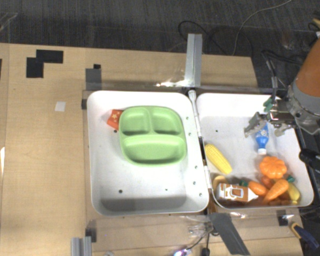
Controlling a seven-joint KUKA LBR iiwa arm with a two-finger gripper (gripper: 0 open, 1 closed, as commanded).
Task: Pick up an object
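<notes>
My gripper (266, 126) hangs over the right bin (229, 113), near its right wall, with its fingers spread open. Just below it lies a small blue and white bottle (262, 140), its top end between the fingertips, not gripped. Toward the front of the same bin are a yellow corn cob (217, 159), an orange pumpkin (272, 167), a carrot (278, 189) and a brown sauce bottle (235, 192) lying on its side.
The left bin (104, 164) holds a green divided plate (152, 134) with a red item (114, 119) tucked at its left edge. A metal post (193, 57) stands behind the bins where they meet. Cables lie on the dark floor behind.
</notes>
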